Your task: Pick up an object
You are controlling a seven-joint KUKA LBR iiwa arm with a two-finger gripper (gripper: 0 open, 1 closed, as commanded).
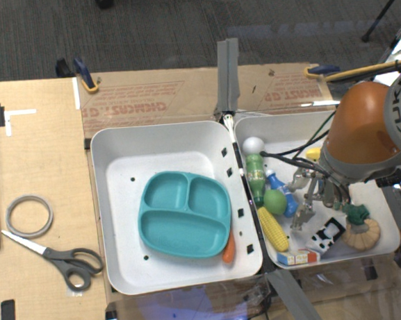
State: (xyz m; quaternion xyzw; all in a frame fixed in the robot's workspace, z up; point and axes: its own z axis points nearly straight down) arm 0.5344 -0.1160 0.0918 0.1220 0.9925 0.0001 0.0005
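The right bin (pixel 376 248) holds several small objects along its left side: a white ball (pixel 253 145), a green bottle (pixel 256 174), a blue item (pixel 275 183), a green ball (pixel 274 201), a yellow corn cob (pixel 273 228) and a small red and white box (pixel 298 257). A black and white toy (pixel 328 234) and a tan item with a green top (pixel 361 229) lie toward the front right. My gripper (pixel 306 206) hangs low over the middle of this bin, just right of the green ball, below the orange wrist band (pixel 362 124). Nothing shows between its fingers.
In the left bin (pixel 113 198) lies a teal divided plate (pixel 186 214) with an orange carrot (pixel 228 249) at its front right edge. Scissors (pixel 63 260) and a tape roll (pixel 29 215) lie on the wooden bench at the left. Cardboard lies behind the bins.
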